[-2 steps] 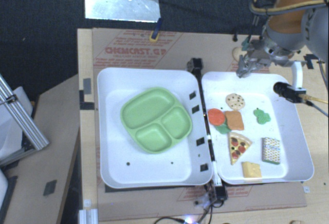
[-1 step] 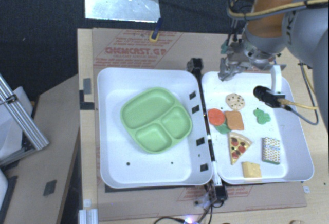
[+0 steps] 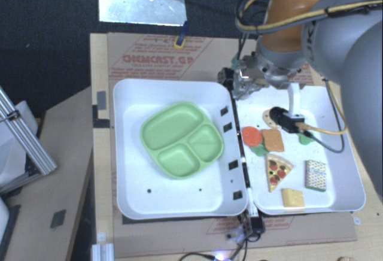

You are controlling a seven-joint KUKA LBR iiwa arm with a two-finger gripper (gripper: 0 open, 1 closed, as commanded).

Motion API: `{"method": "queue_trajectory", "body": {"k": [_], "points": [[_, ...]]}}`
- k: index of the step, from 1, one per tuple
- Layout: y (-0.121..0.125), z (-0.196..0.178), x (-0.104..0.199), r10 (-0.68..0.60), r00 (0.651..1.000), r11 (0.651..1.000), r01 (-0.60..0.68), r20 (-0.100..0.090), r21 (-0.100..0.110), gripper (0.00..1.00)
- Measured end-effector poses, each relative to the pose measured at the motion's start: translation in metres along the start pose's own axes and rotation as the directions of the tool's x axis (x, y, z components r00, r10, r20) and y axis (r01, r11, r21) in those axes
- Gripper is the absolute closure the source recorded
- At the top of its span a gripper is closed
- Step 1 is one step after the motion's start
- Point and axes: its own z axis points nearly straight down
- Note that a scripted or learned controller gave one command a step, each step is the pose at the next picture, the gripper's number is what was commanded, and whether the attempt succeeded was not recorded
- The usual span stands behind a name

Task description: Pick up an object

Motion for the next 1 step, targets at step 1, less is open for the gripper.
{"method": "queue_trajectory", "body": {"k": [1], "points": [[-0.0052, 0.0014, 0.0455, 0.0, 1.0, 1.0, 0.0, 0.0, 0.0, 1.0]]}}
